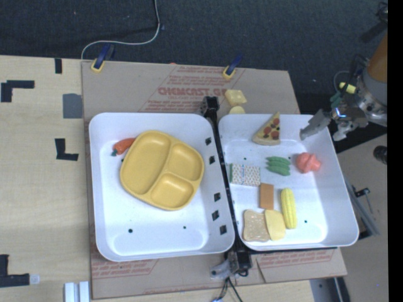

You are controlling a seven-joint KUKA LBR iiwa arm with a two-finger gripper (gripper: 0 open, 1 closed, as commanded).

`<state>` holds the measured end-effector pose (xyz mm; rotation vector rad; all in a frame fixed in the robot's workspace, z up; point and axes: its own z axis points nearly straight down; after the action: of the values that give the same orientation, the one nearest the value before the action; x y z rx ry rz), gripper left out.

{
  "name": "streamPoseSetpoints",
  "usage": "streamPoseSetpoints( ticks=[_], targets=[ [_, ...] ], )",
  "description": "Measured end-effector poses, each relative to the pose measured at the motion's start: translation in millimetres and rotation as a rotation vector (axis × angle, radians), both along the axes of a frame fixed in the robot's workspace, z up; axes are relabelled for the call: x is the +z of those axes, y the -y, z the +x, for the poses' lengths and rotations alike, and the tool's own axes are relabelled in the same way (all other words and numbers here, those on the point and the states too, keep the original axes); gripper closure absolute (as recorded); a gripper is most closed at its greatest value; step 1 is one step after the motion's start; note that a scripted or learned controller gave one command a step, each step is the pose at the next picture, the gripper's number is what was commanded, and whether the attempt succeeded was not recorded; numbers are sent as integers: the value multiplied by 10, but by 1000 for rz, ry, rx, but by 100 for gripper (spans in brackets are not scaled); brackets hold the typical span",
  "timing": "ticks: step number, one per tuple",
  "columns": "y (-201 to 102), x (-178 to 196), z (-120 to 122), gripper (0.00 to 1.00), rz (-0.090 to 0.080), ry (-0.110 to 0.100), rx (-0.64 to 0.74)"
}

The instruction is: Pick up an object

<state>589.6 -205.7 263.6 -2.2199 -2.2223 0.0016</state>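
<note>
Brown cardboard sheet [264, 87], wooden bench [38, 187], dark carpet [252, 17]

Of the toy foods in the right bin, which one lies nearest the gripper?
The pink toy, near the right bin's right wall, lies closest below the gripper. The pizza slice sits farther left; the corn cob is much lower.

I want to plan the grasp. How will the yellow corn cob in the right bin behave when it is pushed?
The corn cob looks long and rounded, so it may roll sideways. It touches the yellow block, which might stop it.
</note>
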Motion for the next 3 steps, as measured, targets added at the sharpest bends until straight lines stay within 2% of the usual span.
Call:
streamPoseSetpoints(
  ticks=[1,2,3],
  targets=[
    [-441,-1720,789,0,2,-4,6],
    [-750,-1783,131,0,-1,2,0],
    [-700,-1804,777,0,2,-16,0]
  ],
)
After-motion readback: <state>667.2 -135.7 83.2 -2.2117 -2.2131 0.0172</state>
